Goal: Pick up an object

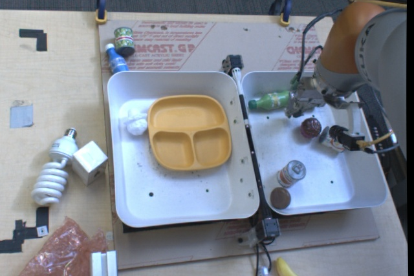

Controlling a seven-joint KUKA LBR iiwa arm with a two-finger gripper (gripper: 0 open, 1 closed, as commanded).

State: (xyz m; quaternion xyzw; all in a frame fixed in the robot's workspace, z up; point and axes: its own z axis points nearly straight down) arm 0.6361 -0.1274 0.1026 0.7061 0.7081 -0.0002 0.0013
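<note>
Arm [372, 42] reaches in from right, over right bin [362, 194]. Left bin [181, 203] holds yellow tray [189, 131], white lump [136, 123] at tray's left edge. Right bin: green bottle [269, 100] lying at back left, dark red ball [310, 127] mid, can [291, 173] and brown disc [280, 198] front left. Gripper [299, 102] low, at bottle's right end, touching or just beside; finger state: cannot tell. Bulb [54, 171] and white cube [90, 161] on counter [52, 100], left.
</note>
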